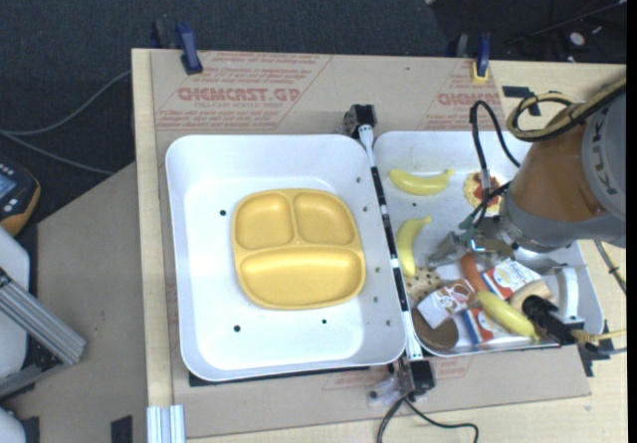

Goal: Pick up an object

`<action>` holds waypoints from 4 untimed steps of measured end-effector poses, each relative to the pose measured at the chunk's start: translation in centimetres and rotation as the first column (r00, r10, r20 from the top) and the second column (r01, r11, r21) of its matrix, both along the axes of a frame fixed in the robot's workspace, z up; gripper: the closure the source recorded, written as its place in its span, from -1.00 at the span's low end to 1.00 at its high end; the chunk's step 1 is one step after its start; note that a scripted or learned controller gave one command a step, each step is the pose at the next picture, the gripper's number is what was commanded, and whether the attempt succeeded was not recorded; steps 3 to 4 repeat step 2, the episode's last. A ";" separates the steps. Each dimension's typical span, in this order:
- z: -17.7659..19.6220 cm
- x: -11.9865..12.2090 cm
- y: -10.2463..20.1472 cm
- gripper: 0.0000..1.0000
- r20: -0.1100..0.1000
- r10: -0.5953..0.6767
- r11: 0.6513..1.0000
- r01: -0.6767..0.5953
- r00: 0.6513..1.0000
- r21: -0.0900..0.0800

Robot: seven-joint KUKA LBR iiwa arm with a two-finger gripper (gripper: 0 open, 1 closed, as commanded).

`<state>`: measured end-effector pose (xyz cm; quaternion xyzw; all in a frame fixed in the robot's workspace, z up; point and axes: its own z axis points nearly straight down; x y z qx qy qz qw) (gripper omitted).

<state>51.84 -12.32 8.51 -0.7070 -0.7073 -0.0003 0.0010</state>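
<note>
My gripper (460, 246) hangs low over the middle of the right bin (450, 146), at the end of the grey and orange arm (557, 192). Just left of it a yellow banana (408, 240) lies along the bin's left wall. A second banana (420, 180) lies at the back of the bin. A third banana (506, 313) rests at the front, beside a reddish sausage (470, 278). Nothing can be seen held in the gripper.
The left bin (199, 232) holds a yellow divided plate (297, 248). In the right bin's front are a white packet (442, 307), a brown round piece (436, 333) and a speckled cookie (427, 281). A red and orange item (479, 191) lies near the arm. Cables (490, 137) arch over the back.
</note>
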 end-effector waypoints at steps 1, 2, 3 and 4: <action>1.0 0.1 -0.2 1.00 0.003 -0.002 1.000 0.002 1.000 -0.002; 10.5 3.7 7.3 1.00 0.013 0.009 1.000 -0.009 1.000 0.000; 10.5 3.7 7.3 1.00 0.013 0.009 1.000 -0.009 1.000 0.000; 10.5 3.7 7.3 1.00 0.013 0.009 1.000 -0.009 1.000 0.000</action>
